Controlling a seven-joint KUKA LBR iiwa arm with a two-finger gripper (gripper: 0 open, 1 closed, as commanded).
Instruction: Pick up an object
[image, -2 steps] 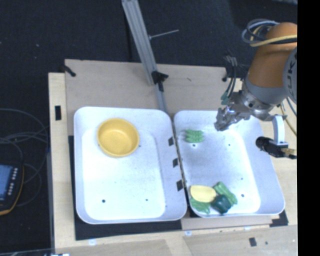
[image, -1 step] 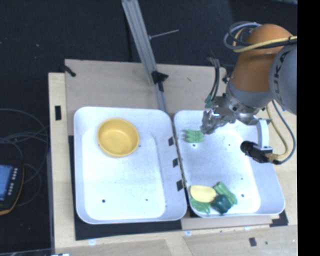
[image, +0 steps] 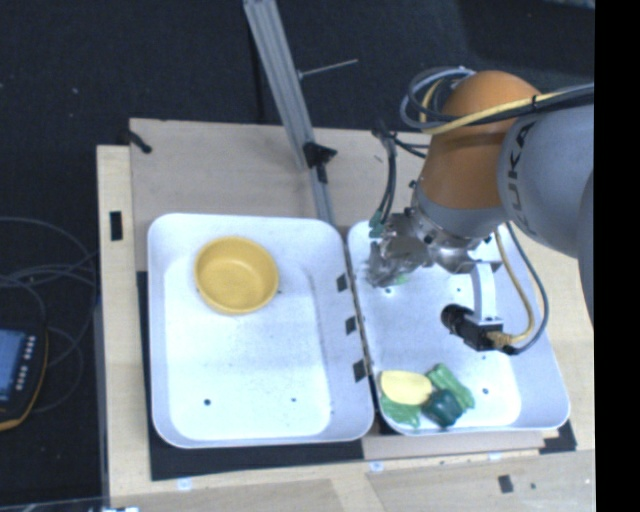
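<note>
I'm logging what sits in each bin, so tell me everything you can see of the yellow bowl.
The yellow bowl is a small round dish, plain yellow with a smooth matte surface that looks like plastic. It stands upright, opening upward, with nothing visible inside. It rests on the floor of the left bin, in the far left part, close to the walls but apparently not touching them. Nothing else touches it; the gripper is over the right bin.

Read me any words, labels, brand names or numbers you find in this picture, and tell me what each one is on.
"UK": dark letters running up the grey arm, the rest of the name cut off by the frame edge.
The handheld screen on the left glows blue, but anything on it is too small and blurred to read.
</note>
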